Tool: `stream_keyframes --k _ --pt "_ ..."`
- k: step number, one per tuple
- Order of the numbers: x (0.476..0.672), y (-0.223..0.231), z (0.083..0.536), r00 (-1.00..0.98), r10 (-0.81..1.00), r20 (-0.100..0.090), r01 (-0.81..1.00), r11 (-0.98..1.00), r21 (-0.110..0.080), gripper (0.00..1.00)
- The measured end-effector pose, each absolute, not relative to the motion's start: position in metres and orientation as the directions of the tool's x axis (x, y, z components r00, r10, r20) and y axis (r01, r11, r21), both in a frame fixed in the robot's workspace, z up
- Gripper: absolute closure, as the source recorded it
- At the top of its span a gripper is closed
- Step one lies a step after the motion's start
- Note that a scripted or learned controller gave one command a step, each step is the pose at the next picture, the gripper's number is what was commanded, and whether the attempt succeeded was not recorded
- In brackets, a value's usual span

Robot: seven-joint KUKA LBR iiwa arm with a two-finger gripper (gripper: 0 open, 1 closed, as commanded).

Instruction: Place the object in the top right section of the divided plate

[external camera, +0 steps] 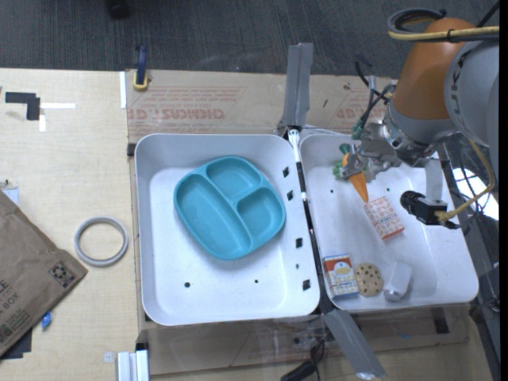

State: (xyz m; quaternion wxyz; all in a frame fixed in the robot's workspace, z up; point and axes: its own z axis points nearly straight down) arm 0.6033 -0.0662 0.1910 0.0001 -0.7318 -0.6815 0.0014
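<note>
Gripper (359, 165) clamped on orange carrot (359, 184), lifted over right bin (452, 288), ready for carrying to divided plate (229, 206).

Red printed lettering runs upside down along the cardboard sheet (238, 101) behind the two bins; one word appears to be "CHEMICAL", and the rest is too blurred to read. On the brown cardboard box (28, 276) at the lower left, the letters "BOX" show near its edge. Print on the small food packets is too small to read.
</note>
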Motion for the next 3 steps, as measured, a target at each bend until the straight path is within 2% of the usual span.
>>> stream_keyframes --k 1,2,3 --pt "0.566 0.010 0.222 -0.068 0.998 -0.001 0.998 0.068 -0.003 1.00" --pt "0.541 0.079 0.232 -0.084 0.996 -0.001 0.996 0.084 -0.004 1.00" --pt "0.555 -0.012 0.227 -0.077 0.997 -0.002 0.997 0.077 -0.003 1.00"
